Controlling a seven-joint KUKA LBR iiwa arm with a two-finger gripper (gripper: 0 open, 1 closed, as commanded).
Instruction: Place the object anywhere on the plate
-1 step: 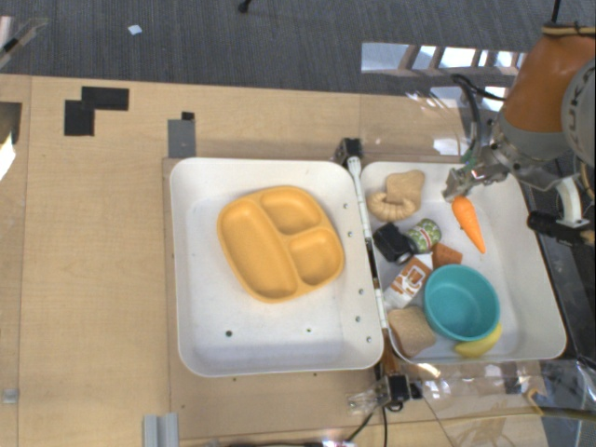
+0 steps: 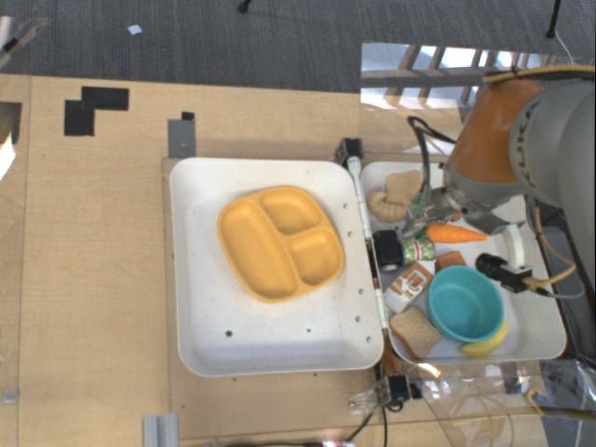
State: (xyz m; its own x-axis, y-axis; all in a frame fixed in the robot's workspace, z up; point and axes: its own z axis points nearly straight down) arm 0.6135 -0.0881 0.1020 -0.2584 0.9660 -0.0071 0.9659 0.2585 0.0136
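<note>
Directly beneath my gripper the right bin is crowded: toy carrot touching, small bottle just beside, teal bowl nearer the camera. Jaw state: cannot tell, wrist hides them. Risk: closing on two items or a glancing grip on the tapered carrot, dropping it short of the yellow divided plate, well off to my left.

plate: yellow-orange, three compartments, rounded, lying flat and turned at a slant in the middle of the left white bin, nothing on it.
object: cannot tell which of the items in the bin right of the plate.
</note>
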